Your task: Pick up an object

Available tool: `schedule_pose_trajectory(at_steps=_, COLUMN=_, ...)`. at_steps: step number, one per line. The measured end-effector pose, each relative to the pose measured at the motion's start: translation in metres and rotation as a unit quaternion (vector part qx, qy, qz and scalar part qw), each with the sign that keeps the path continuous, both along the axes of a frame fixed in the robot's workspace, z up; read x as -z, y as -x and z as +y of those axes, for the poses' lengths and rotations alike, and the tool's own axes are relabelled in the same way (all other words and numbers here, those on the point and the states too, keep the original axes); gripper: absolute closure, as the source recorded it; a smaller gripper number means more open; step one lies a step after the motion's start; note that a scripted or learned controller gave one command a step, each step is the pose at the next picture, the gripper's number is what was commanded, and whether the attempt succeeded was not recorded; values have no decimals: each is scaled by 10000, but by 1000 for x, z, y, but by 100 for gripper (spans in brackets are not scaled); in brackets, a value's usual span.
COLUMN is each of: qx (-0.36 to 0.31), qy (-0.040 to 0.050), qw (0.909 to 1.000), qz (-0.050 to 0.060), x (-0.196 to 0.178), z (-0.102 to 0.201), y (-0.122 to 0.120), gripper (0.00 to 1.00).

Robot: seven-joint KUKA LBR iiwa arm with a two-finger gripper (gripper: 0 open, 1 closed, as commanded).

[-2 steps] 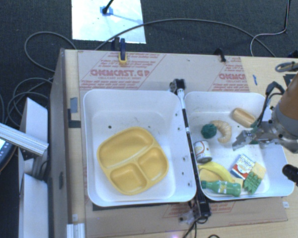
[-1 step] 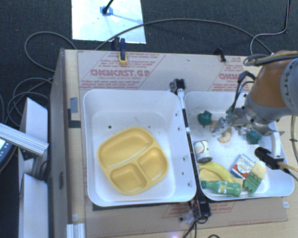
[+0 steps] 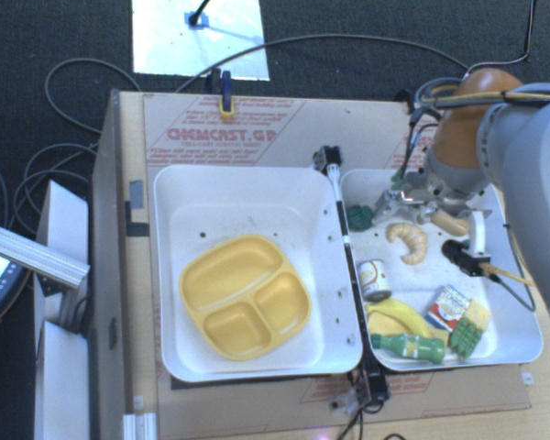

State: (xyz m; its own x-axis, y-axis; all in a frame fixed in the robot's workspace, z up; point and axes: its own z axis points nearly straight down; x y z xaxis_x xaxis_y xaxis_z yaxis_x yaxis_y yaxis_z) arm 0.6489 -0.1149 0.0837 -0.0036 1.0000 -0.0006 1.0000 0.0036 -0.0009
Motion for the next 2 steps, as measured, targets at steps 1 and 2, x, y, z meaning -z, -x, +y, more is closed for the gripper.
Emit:
schedule_pose_trajectory(at_steps=1, qx=6, qy=6, qw=10000, qz=-22, x=-2, z=-48, y=-20, gripper=0)
schedule_pose_trajectory(at_steps=2, qx=-14, qy=13, qw=10000, qz=-39, x=-13, z=-48, y=-22, gripper=100)
